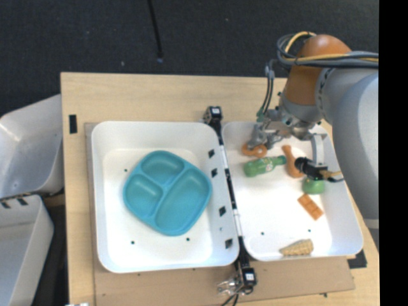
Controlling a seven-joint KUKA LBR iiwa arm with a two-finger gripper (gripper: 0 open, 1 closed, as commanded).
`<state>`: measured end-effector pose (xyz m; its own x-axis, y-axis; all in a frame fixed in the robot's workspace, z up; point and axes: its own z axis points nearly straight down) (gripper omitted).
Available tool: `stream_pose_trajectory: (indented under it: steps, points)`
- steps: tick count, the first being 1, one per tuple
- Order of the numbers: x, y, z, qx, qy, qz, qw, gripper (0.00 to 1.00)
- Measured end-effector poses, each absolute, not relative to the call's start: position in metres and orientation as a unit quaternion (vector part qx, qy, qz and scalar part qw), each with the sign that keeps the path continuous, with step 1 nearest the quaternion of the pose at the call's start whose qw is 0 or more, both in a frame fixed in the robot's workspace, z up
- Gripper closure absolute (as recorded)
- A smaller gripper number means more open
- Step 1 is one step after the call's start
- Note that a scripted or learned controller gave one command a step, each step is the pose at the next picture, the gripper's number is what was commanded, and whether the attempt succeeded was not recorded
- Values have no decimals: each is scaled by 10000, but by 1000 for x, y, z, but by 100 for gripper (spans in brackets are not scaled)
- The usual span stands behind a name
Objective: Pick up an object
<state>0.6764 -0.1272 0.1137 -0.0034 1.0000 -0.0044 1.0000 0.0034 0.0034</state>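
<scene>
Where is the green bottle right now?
In the camera view, the green bottle lies on its side in the right bin, near the bin's far end. It sits just below the gripper, with a small orange piece beside it.

The grey arm (357, 101) enters from the right, its orange band (312, 69) sitting above the wrist with cables looped over the top. The wrist points steeply downward. The claw (262, 139) hangs low at the arm's end; its finger position is not discernible.
</scene>
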Motion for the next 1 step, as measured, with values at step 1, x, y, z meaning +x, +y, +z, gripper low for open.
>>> stream_pose_trajectory:
  steps: [1]
  points:
    - [683, -132, 177, 7063, 7079, 21, 29, 100]
